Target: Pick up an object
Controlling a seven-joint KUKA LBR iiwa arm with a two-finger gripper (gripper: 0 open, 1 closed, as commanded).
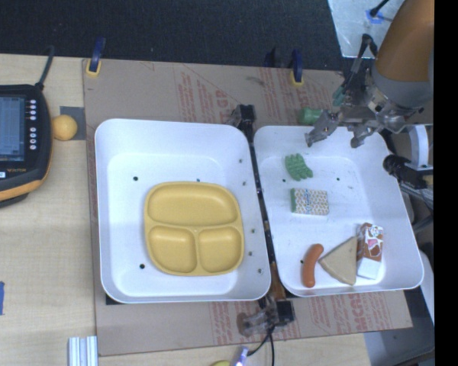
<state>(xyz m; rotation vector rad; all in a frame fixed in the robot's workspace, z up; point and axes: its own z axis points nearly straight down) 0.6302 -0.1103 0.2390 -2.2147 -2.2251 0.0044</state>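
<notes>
The right bin [269, 204] offers open floor along its left side and far-right area. Obstacles are a green piece [298, 166] and patterned block [310, 201] mid-bin, and a sausage [311, 265], wedge [341, 263] and carton [370, 251] crowding the near edge.

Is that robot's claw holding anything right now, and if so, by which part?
Nothing is held. The claw hangs open over the far edge of the right bin, with nothing between its fingers; the green toy lies apart below it.

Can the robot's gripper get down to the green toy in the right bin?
Probably yes. The gripper hangs open over the far edge of the right bin, and the green toy lies just below it in the picture, on its own. The sponge sits apart, so nothing blocks the way.
</notes>
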